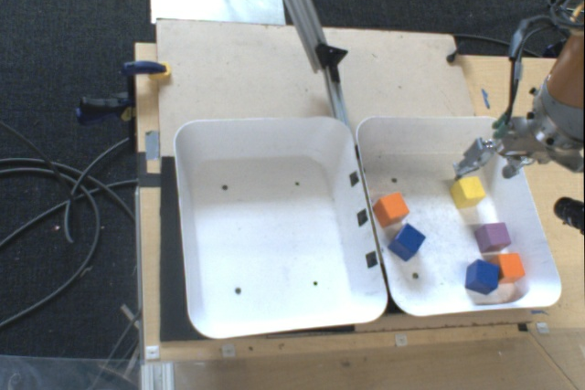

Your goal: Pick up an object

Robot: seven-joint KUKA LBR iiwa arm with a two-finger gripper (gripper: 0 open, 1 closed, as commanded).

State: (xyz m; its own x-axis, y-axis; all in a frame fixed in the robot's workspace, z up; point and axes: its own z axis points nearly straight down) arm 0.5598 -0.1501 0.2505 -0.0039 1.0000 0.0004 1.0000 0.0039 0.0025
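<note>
A: Big picture first; the bench (274, 68) carries two white bins, and the left bin (274, 224) sits well off to the pincer's left.

B: And the arm (562, 96) comes in from the right, over the right bin (430, 151); its pincer (477, 157) hangs just above the yellow cube (468, 191), nothing between the fingers.

A: Spread or pressed together?

B: Can't tell from this slant; the tips blur into one grey shape.

A: The rest?

B: Below the pincer, a purple cube (493, 237); lower still, a blue cube (482, 277) touching a small orange cube (511, 267); down to its left, an orange cube (391, 208) just beside another blue cube (407, 242).
</note>
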